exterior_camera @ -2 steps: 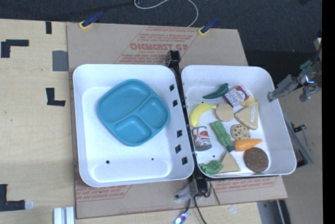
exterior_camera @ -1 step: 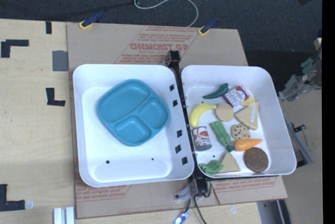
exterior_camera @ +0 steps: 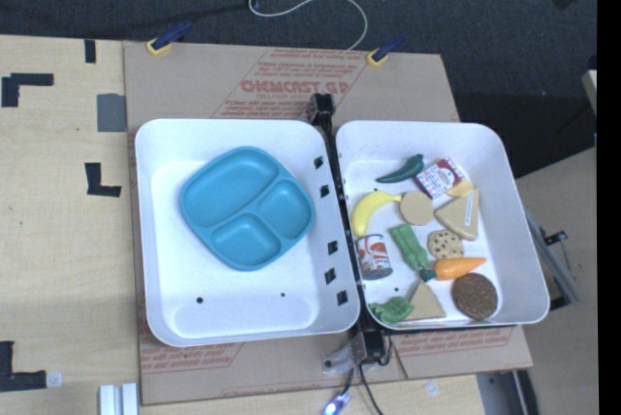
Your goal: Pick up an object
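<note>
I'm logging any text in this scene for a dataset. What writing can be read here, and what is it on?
"CHEMCAST GP" or close to it, red, upside down, blurred: on the cardboard sheet under the bins.
Smaller red print beneath it: too blurred to read.
Label on the small can: too small to read.
Red packet: print unreadable.

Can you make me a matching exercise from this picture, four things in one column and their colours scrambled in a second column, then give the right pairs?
Things:
1. divided plate
2. banana
3. carrot
4. round patty

Colours:
A. orange
B. brown
C. blue
D. yellow

Pairs: 1-C, 2-D, 3-A, 4-B
</note>
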